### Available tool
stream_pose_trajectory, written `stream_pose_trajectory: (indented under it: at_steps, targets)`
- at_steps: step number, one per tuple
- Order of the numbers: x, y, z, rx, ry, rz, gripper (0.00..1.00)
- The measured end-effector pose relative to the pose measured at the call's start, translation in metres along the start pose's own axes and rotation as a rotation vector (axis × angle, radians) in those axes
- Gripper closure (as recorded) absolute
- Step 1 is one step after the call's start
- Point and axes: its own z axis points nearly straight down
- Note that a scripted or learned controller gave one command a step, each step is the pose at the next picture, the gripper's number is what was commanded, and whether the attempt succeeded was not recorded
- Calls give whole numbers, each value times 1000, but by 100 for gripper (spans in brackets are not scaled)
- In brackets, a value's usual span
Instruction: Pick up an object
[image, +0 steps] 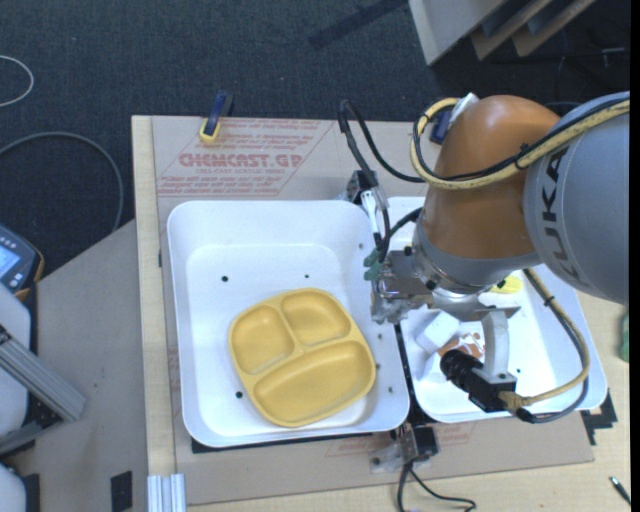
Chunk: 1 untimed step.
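Observation:
A yellow divided plate (300, 355) lies flat in the left bin (200, 250), toward its front right. My gripper (387, 300) hangs low over the wall between the two bins, just right of the plate's upper right rim. The arm's orange band and grey wrist cover most of the right bin (560, 395). Under the wrist, a white blocky object (434, 331) and a small brown-orange object (472, 347) show in the right bin. A yellow scrap (510, 285) peeks out further back. I see nothing between the gripper's tips.
A cardboard sheet (240, 155) with red print lies under the bins, with a blue-and-yellow clamp (213, 118) at its back edge. Black cables (360, 140) run from the back to the wrist. The left bin's back half is bare white floor.

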Motion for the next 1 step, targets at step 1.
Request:
stream_pose_trajectory:
  at_steps: [1]
  targets:
    - [-9,61,78,-12,0,6,100]
